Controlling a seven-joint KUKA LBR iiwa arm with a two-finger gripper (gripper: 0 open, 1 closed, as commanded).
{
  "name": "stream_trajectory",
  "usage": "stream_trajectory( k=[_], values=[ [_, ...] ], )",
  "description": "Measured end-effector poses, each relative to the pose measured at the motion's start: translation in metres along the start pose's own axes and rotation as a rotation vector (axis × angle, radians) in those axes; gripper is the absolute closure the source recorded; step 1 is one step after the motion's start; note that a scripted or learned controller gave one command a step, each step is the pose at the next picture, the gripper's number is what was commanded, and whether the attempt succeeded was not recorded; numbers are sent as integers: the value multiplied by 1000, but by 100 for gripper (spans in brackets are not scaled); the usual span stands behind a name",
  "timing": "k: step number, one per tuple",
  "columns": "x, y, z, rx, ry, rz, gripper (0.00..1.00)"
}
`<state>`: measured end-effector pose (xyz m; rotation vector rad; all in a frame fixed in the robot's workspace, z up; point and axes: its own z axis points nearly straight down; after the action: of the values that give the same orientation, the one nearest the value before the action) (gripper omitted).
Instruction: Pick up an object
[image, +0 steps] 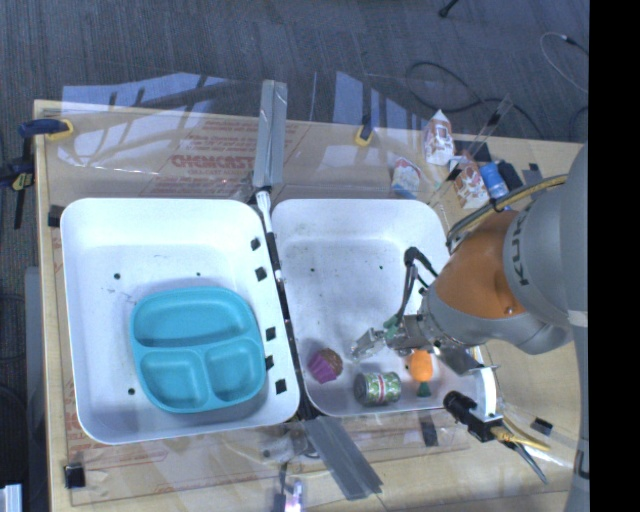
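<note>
Taking the right bin (330, 230) as the landmark: along its near wall lie three small things in a row, a purple ball-like object (324, 365), a green can (377, 388) on its side just right of it, and an orange carrot-like piece (422, 367) further right. They have likely gathered there because the bin floor dips toward that edge.

Just above this row, inside the bin's right half, the claw (372, 342) hangs low at the end of the arm (500, 285), which reaches in over the bin's right rim. It seems aimed at the gap between the purple object and the can. Whether it is released or clenched I cannot tell; its metal parts blur together, and nothing visibly sits in it.

Left of the right bin, the left bin (90, 250) carries a blue divided tray (195, 350).

Beyond the right bin's far rim, on the table (150, 150), small packets (438, 135) lie, too small to identify.
</note>
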<state>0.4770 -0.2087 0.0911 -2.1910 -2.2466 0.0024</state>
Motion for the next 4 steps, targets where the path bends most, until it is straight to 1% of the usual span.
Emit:
stream_trajectory(
  k=[1,2,3,4],
  values=[
    [0,0,-10,1,1,-3,100],
    [26,1,-182,-5,-3,-133,100],
    [-1,4,0,-1,-1,-178,100],
    [78,15,-12,0,0,151,100]
  ],
)
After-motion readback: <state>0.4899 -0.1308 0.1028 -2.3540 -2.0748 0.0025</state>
